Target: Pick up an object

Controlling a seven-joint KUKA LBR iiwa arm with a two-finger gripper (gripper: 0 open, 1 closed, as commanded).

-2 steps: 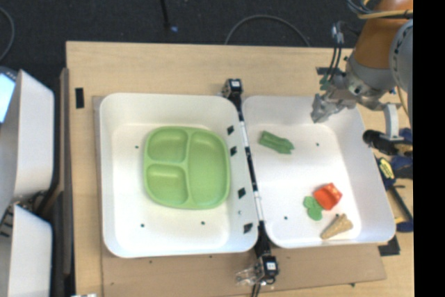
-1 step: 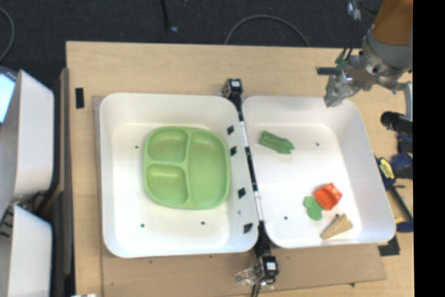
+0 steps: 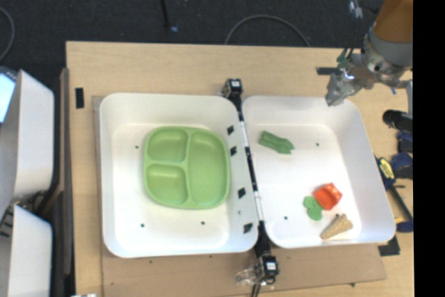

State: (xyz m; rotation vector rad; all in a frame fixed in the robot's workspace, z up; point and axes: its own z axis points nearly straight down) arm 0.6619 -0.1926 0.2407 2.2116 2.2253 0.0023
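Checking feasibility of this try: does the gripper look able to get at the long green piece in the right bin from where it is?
Probably yes. The gripper hovers at the right bin's far corner, and the green piece lies alone on bare floor.

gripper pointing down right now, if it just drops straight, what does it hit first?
Probably the right bin, at or near its far right corner: the gripper sits right over that rim. Depth is unclear from above, so rim or floor inside is uncertain. The green piece lies well off that line.

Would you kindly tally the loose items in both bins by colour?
Green: 3 - divided plate, long piece, small piece
Red-orange: 1 - block
Tan: 1 - wedge
Total: 5
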